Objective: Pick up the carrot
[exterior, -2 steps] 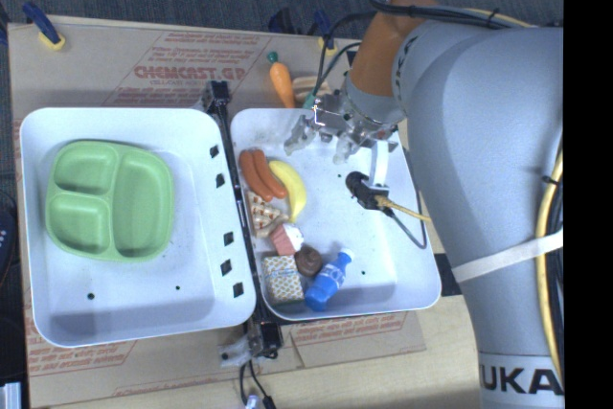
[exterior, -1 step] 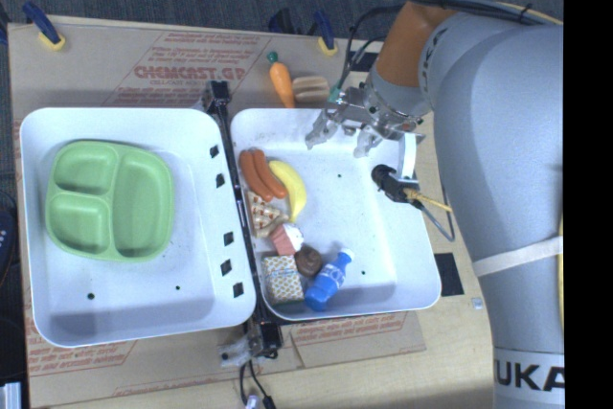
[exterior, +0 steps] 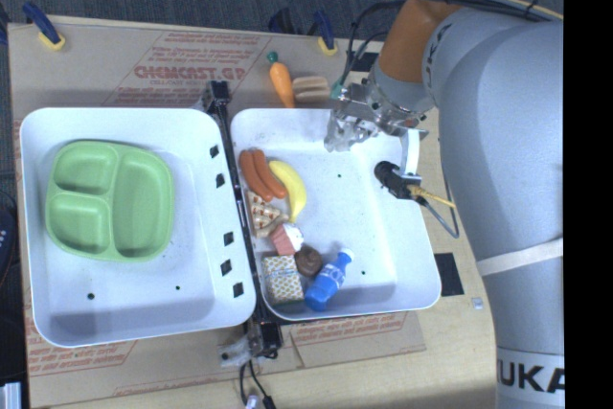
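Orange, my one carrot (exterior: 280,82) lies on the counter (exterior: 144,62) outside both bins, at eleven o'clock from my pincer (exterior: 342,137). I cannot tell the pincer's state. I count one green divided plate (exterior: 110,199), one banana (exterior: 291,187), two sausages (exterior: 261,173).

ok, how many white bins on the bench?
2. The left shallow white plastic bin holds a green divided plate; the right shallow white plastic bin holds toy food along its left wall.
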Robot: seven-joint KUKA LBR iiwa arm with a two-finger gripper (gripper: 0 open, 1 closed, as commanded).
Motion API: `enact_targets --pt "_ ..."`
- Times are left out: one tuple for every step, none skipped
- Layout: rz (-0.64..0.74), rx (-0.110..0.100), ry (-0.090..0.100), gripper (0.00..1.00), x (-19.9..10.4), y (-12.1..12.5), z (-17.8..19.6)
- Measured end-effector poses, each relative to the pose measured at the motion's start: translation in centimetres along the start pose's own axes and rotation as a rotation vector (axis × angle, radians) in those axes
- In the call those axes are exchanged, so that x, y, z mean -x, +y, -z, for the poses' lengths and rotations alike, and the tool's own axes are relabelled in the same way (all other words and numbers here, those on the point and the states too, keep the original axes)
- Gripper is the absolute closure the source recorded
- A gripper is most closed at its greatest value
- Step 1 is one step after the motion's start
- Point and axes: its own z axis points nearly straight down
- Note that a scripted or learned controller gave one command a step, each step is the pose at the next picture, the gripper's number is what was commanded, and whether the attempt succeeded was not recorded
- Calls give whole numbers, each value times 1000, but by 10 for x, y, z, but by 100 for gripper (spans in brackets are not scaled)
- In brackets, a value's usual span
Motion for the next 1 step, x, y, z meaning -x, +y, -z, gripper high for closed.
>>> enact_targets --pt "-245 2 0 100 21 3 100"
